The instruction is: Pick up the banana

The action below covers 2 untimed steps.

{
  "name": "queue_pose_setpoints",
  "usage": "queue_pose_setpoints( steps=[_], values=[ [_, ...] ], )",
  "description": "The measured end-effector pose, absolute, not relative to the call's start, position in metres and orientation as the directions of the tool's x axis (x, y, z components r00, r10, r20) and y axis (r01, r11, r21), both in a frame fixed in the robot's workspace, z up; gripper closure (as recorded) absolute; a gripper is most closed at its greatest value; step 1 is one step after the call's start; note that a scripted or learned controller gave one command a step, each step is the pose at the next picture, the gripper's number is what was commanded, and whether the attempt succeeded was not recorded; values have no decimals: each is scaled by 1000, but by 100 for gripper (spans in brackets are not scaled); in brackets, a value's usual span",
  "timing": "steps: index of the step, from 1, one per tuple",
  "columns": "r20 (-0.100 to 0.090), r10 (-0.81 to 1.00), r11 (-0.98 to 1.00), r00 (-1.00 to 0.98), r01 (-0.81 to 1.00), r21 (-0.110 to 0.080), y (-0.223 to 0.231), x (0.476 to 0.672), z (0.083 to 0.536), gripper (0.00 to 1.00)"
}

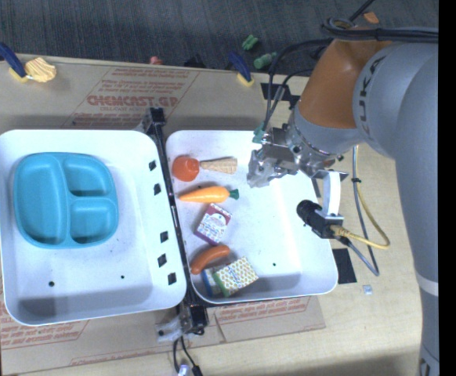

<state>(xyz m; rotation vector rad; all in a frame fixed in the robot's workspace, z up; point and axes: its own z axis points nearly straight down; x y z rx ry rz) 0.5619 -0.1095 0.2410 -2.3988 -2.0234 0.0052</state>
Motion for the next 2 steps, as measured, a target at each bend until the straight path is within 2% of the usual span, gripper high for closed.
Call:
queue_pose_setpoints(
  steps=[1, 2],
  values=[
    [-2, 796, -605, 605, 796, -7, -83, 550, 191, 100],
    [-2, 796, -605, 605, 796, -7, -83, 550, 191, 0]
  ],
)
